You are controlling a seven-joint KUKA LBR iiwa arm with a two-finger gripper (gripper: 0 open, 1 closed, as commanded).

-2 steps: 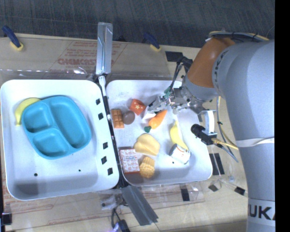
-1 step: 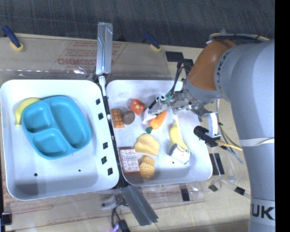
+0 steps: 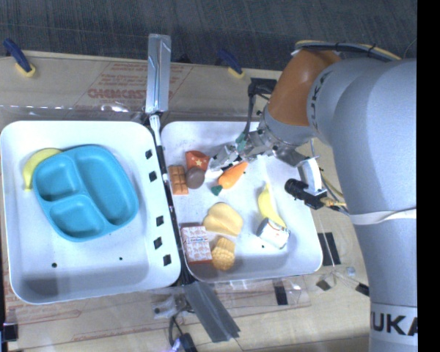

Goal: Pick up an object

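Note:
My gripper (image 3: pixel 233 155) reaches down into the upper part of the right bin (image 3: pixel 302 249), just above an orange toy carrot (image 3: pixel 232 175) with a green tip. It looks close to the carrot, but I cannot tell whether it touches it. A red toy (image 3: pixel 196 159) and a brown round piece (image 3: pixel 196 178) lie just left of the gripper. An orange waffle-like block (image 3: pixel 177 180) sits by the bin's left wall. Lower down are a yellow banana (image 3: pixel 268 203), a white cup (image 3: pixel 275 234), a pale yellow piece (image 3: pixel 223 219), a corn cob (image 3: pixel 223 254) and a small red-and-white box (image 3: pixel 196 243).
The left bin (image 3: pixel 29 270) holds a blue divided plate (image 3: pixel 85 189) with a yellow item (image 3: pixel 37 162) tucked under its upper left edge. The grey arm (image 3: pixel 359 123) covers the right bin's upper right corner. A raised divider (image 3: pixel 163 196) separates the bins.

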